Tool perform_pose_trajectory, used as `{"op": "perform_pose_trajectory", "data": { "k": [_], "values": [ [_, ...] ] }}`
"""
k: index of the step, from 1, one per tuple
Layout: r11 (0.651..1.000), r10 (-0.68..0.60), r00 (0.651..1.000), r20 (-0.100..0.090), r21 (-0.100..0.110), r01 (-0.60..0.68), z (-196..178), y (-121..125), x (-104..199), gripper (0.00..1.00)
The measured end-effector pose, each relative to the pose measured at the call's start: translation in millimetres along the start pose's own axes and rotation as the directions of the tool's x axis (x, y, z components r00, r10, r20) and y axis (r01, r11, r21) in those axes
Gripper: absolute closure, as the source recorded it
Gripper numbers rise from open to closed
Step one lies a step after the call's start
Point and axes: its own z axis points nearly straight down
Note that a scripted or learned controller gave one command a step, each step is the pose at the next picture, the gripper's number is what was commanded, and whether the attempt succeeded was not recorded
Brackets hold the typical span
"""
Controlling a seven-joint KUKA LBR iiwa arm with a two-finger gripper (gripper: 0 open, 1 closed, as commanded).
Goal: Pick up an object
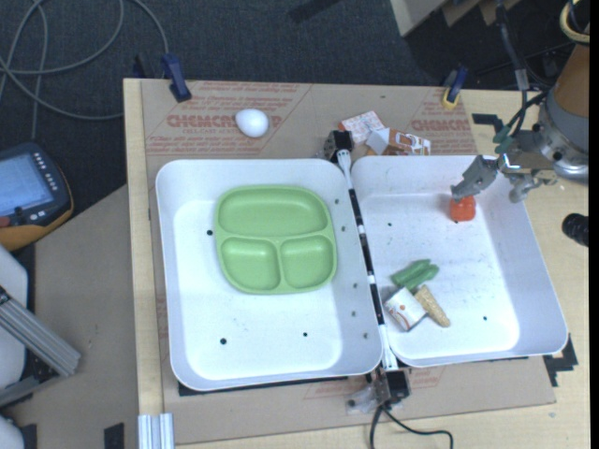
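My gripper (pixel 493 186) hangs over the far part of the right bin (pixel 524 279), with the arm coming in from the right. Its two fingers stand apart, so it is open with nothing between them. A small orange-red object (pixel 462 210) lies on the bin floor just under the tip of the left finger (pixel 471 180). Nearer the front of the same bin lie a green pod-like item (pixel 414 273), a small white and brown box (pixel 403 310) and a tan stick-shaped item (pixel 433 306), close together.
The left bin (pixel 187 325) holds a green three-compartment plate (pixel 276 237). Behind the bins, a white egg-shaped object (pixel 251 122) and some crumpled wrappers (pixel 379 136) lie on the cardboard. Blue clamps (pixel 175 78) (pixel 455 85) grip the bench's back edge.
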Motion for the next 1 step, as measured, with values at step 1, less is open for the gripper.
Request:
{"op": "perform_pose_trajectory", "data": {
  "k": [1],
  "values": [
    [1.0,0.001,1.0,0.0,0.0,-0.001,117.7,-19.2,30.8,0.0]
  ]
}}
